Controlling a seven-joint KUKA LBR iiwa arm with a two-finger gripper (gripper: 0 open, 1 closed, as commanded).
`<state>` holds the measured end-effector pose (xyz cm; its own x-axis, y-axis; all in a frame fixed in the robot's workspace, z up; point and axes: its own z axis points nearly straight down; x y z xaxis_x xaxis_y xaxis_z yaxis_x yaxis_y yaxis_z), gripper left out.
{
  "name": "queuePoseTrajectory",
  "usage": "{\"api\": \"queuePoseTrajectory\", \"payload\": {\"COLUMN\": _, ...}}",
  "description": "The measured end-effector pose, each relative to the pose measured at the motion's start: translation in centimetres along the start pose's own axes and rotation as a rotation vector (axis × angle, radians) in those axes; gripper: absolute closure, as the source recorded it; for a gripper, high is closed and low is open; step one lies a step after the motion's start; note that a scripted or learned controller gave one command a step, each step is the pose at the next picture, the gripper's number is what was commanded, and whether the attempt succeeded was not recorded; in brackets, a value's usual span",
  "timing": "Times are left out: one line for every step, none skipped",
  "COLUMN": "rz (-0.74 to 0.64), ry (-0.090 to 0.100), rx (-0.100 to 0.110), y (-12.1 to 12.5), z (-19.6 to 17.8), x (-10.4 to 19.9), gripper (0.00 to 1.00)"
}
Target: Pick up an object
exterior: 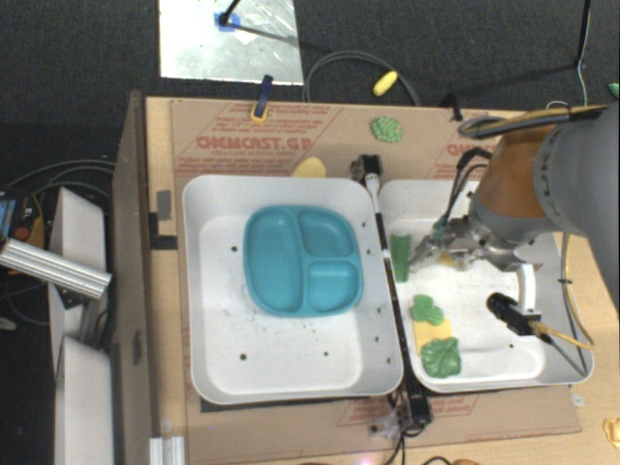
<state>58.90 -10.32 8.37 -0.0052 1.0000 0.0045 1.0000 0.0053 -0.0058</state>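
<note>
the grey arm with its orange band (513, 177) reaches in from the right of the frame, and its gripper (433, 248) sits low in the right-hand shallow white bin (504, 371), near that bin's upper left. how far it is open cannot be told — the metal parts blur together there. just to its left stands a narrow green block (399, 257) against the bin's left wall; contact is unclear. lower down lie a small green leafy piece (426, 309), a yellow flat piece (433, 328) and a larger green leafy toy (441, 356). the left bin (218, 356) holds a blue divided plastic plate (302, 261).
</note>
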Motion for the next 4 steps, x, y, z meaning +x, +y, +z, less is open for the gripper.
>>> {"api": "queuePoseTrajectory", "payload": {"rz": 0.002, "ry": -0.007, "rx": -0.014, "y": 4.4, "z": -2.1, "x": -3.4, "gripper": 0.0}}
{"api": "queuePoseTrajectory", "payload": {"rz": 0.004, "ry": -0.006, "rx": -0.009, "y": 3.2, "z": -0.2, "x": -5.1, "gripper": 0.0}}
{"api": "queuePoseTrajectory", "payload": {"rz": -0.001, "ry": -0.005, "rx": -0.011, "y": 8.1, "z": -0.2, "x": -2.3, "gripper": 0.0}}
{"api": "queuePoseTrajectory", "payload": {"rz": 0.006, "ry": -0.005, "rx": -0.005, "y": 4.1, "z": -0.1, "x": -4.1, "gripper": 0.0}}
